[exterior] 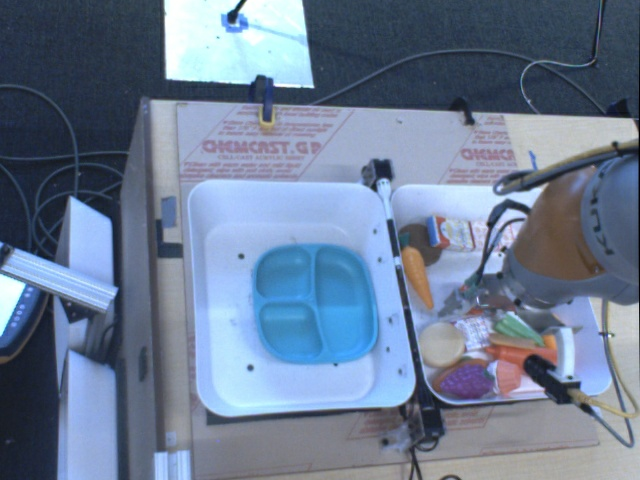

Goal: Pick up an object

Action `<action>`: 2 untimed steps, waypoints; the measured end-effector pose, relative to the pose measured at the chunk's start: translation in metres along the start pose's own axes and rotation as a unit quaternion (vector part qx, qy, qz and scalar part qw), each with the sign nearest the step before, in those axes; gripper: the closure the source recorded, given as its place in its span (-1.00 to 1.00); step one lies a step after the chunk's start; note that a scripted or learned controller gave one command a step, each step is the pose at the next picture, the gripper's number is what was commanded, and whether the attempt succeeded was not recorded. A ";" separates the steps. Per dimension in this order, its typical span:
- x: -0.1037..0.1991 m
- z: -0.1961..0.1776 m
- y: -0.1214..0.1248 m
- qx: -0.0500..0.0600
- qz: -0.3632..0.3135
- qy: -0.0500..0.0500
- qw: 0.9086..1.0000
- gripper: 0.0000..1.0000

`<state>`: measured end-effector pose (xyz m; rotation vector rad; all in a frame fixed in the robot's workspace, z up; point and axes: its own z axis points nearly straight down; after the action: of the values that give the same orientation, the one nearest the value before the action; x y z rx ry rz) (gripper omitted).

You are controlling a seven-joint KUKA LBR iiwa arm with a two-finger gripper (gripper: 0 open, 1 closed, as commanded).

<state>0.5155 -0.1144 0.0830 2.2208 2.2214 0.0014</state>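
Observation:
The right bin (600,373) holds a heap of toy food. An orange carrot (417,277) lies along its left wall, with a brown round piece (420,240) above it and a small printed carton (455,232) at the back. Near the front lie a cream round piece (441,344), a purple grape bunch (463,379), and green and orange pieces (515,333). My gripper (470,301) reaches down into this bin from the right, just above the cream piece and right of the carrot. Its fingers are too small and cluttered to read.
The left bin (225,368) contains a blue divided plate (314,301). A black clamp bar (392,238) runs between the bins. Cables trail over the right bin's front corner (590,405) and around the bench.

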 end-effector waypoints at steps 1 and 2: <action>0.011 0.000 0.024 0.000 -0.001 0.000 1.000 -1.00; 0.011 -0.008 0.025 0.000 -0.002 0.000 1.000 1.00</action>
<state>0.5406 -0.1035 0.0909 2.2176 2.2258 0.0014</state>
